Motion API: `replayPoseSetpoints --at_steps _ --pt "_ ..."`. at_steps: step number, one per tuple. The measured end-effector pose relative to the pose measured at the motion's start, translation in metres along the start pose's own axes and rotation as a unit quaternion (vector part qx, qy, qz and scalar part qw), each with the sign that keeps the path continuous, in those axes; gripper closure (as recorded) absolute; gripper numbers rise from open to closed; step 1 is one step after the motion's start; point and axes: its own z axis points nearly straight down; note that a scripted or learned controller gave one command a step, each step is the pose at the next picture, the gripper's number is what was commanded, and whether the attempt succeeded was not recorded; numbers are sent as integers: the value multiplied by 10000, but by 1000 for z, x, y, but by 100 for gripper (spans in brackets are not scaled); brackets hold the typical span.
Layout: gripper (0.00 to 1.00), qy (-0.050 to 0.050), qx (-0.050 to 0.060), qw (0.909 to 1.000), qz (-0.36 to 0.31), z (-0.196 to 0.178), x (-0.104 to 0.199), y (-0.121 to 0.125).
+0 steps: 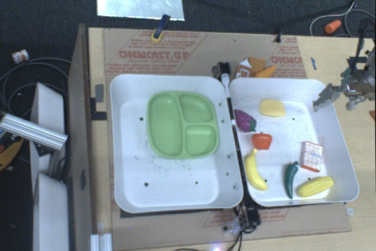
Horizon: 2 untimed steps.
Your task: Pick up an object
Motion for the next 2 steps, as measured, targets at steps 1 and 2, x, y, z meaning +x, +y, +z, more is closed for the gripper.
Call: replayPoseSetpoints --at_steps 1,2 --pt "0 24 54 10000 -15 125 36 -12" --pt "0 17 10 10000 -35 185 102 16"
